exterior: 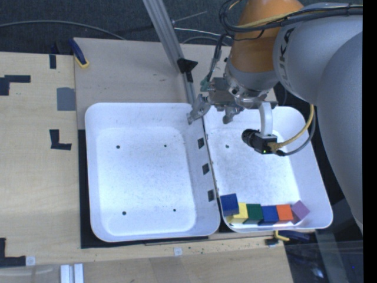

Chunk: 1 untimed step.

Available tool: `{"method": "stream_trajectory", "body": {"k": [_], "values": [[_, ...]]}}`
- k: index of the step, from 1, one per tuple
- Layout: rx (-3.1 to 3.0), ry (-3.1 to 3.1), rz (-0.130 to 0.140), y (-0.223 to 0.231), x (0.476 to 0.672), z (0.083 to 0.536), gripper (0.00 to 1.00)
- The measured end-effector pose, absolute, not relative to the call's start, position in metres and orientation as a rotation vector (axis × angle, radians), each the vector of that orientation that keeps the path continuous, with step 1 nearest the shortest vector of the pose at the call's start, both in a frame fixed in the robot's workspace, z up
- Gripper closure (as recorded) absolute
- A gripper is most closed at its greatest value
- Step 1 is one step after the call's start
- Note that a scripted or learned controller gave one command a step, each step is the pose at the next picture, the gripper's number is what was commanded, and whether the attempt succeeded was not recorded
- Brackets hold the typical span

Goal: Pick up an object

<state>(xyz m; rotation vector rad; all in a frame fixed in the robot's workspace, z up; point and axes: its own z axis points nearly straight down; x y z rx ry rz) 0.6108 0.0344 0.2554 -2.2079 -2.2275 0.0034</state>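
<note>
My gripper [213, 115] hangs open and empty at the right bin's [294, 158] far edge, so I should cross to the near-edge blocks [262, 212] and descend squarely over one.

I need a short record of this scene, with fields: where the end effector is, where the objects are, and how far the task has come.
end effector: above the far rim of the right white bin, fingers apart, nothing between them
objects: small coloured blocks in a row along the right bin's near wall
left white bin: beside the right one
task state: nothing picked up yet
</note>
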Motion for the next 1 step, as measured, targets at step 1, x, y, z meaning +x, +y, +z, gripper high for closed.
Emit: {"method": "stream_trajectory", "body": {"k": [1], "values": [[-2.210, -2.222, 0.010, 0.0821, 0.5736, 0.1963, 0.00]]}}
